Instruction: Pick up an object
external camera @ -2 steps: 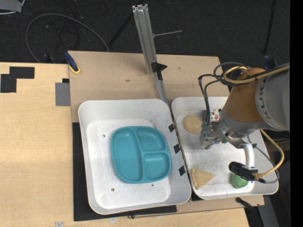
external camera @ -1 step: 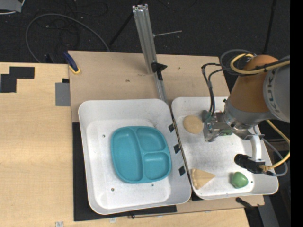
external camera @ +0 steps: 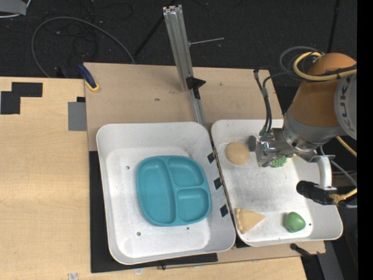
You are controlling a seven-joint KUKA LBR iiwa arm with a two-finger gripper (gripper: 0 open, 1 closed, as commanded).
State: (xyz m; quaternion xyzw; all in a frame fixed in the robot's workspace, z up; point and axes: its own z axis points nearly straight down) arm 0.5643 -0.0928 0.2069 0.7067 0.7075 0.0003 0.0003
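White plastic, two shallow bins side by side on the bench: we list the left bin (external camera: 111, 150) and the right bin (external camera: 256, 197).

Item one: a teal divided tray (external camera: 173, 189), three compartments, lying flat in the left bin, well apart from the jaws and on the far side of the rim that divides the bins.

Item two: the gripper (external camera: 270, 154), metal, at the end of the grey arm with its orange band (external camera: 319, 101), low over the upper part of the right bin. We cannot tell whether the jaws are parted or closed, nor whether anything sits between them.

Item three: a bumpy green object (external camera: 279, 161), touching or just beside the jaws, on their side nearest the arm; partly hidden.

Item four: a tan rounded lump (external camera: 237, 153), near the jaws, on their side toward the left bin.

Item five: a tan wedge (external camera: 249, 219), well below the jaws at the bin's near edge.

Item six: a smooth green piece (external camera: 295, 221), likewise at the near edge, apart from the wedge.
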